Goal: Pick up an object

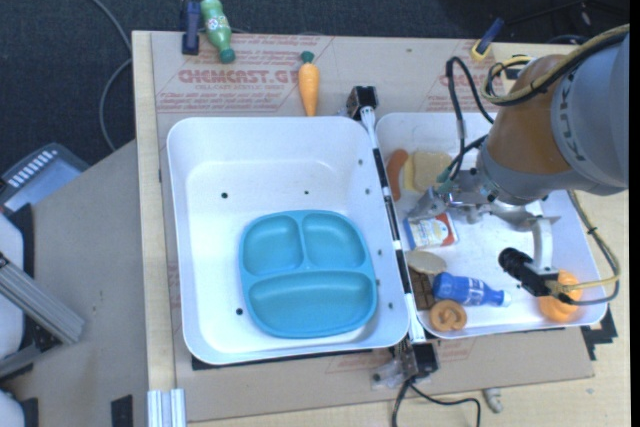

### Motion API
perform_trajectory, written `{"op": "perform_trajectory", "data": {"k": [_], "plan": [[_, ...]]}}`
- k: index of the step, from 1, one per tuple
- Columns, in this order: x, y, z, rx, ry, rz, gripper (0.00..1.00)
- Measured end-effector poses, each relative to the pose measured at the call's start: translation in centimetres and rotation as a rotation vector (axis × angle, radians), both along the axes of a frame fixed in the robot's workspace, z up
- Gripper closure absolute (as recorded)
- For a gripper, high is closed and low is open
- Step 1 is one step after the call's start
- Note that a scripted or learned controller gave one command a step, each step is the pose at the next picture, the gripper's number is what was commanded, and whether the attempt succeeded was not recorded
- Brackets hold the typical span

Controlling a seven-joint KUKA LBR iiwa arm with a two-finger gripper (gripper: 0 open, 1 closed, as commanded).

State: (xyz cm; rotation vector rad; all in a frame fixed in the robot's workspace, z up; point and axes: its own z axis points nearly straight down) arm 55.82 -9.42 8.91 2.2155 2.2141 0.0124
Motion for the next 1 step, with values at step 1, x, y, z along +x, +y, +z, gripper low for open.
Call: {"op": "perform_trajectory", "data": {"k": [1], "plan": [[1.94,-0.18,-0.02,-0.001,0.000,0.000,0.00]]}}
